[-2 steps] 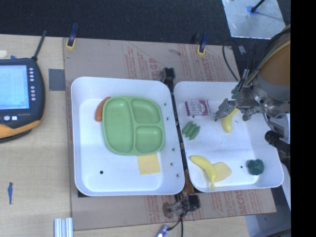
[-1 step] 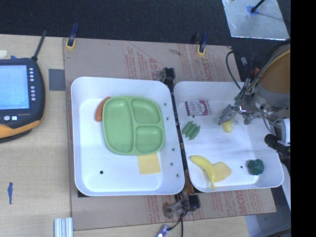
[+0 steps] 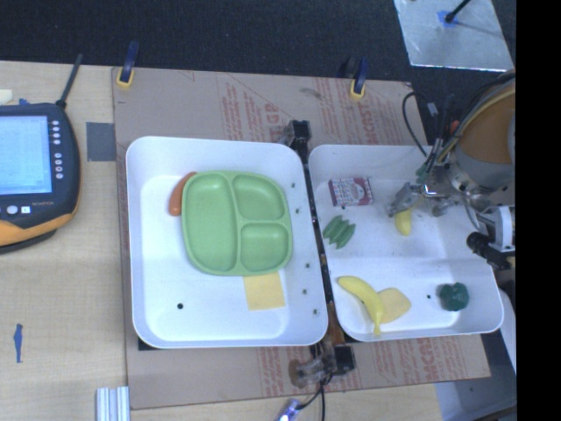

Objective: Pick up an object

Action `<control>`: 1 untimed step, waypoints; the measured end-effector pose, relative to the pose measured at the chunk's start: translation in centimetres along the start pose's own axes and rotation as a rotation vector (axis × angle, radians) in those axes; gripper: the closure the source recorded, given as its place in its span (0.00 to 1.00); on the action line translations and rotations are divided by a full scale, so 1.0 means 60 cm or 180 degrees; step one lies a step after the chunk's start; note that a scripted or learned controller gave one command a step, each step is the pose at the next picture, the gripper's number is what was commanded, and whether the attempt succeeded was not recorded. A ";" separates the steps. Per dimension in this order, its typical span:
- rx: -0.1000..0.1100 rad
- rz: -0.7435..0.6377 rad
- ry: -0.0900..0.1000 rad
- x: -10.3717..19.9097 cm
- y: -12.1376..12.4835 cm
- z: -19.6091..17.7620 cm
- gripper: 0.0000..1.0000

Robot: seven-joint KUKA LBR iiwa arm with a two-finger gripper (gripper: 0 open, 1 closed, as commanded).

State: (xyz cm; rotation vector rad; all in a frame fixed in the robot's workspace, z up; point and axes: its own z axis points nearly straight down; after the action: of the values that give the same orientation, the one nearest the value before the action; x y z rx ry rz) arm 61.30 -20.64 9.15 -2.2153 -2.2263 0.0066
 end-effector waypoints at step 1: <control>0.0005 -0.0005 0.0005 0.064 -0.017 0.000 0.00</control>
State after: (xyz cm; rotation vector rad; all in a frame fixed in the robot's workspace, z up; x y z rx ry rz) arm 60.29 -16.78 9.17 -2.2122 -2.2265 0.0067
